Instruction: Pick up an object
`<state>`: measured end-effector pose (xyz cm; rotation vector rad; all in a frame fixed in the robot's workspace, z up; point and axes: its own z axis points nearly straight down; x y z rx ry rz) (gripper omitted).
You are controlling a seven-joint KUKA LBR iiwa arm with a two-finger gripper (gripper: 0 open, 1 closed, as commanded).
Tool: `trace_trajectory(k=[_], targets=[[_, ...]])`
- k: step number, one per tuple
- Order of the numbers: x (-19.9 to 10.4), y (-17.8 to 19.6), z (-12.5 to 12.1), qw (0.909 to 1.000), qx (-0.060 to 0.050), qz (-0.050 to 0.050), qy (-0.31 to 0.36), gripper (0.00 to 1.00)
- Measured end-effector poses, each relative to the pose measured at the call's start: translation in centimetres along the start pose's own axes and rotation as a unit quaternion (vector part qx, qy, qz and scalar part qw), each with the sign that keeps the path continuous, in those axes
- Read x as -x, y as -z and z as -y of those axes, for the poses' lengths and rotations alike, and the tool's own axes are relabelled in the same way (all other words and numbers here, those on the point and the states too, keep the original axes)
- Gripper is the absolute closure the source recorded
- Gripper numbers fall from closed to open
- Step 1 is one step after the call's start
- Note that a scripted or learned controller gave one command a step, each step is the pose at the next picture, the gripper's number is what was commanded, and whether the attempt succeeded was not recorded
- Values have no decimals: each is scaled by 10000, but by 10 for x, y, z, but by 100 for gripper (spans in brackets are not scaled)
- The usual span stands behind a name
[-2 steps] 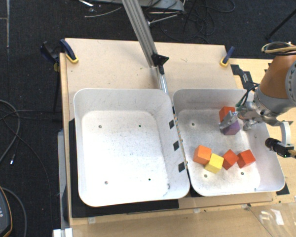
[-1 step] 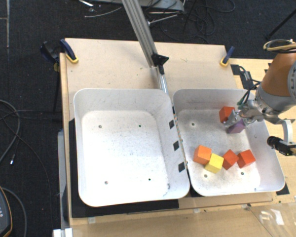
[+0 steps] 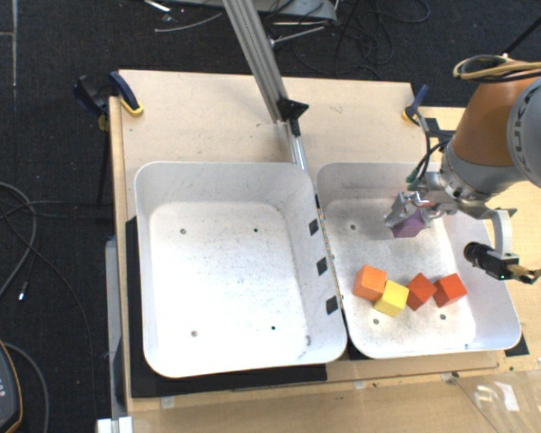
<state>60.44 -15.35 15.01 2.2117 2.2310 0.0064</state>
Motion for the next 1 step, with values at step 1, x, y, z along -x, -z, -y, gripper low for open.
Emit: trace_trajectory(k=[1], targets=[[-60,48,12,10000,7,4,0,100]])
